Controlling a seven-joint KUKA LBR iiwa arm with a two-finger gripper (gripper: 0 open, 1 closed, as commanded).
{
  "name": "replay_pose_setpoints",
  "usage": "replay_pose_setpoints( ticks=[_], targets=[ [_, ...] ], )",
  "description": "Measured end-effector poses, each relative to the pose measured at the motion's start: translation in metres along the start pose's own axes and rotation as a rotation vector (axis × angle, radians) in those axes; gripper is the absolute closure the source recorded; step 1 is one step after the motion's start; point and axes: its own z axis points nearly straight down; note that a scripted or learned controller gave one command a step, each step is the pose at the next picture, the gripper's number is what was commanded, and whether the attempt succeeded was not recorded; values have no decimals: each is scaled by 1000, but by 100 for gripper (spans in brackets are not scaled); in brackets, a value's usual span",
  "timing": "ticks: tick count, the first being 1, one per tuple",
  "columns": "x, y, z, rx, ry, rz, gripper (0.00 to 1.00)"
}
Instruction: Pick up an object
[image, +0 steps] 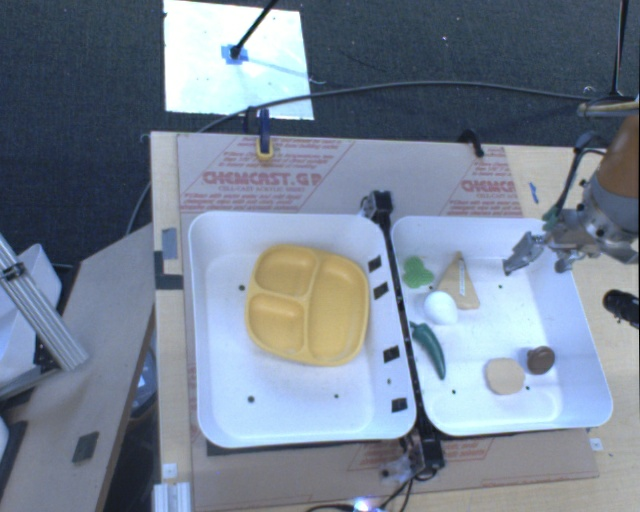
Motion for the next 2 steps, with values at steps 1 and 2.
replay_pose_setpoints(
  ticks=[1, 2],
  targets=[
    [1, 3, -8, -12, -3, -3, 0],
    [7, -1, 37, -9, -2, -2, 0]
  ],
)
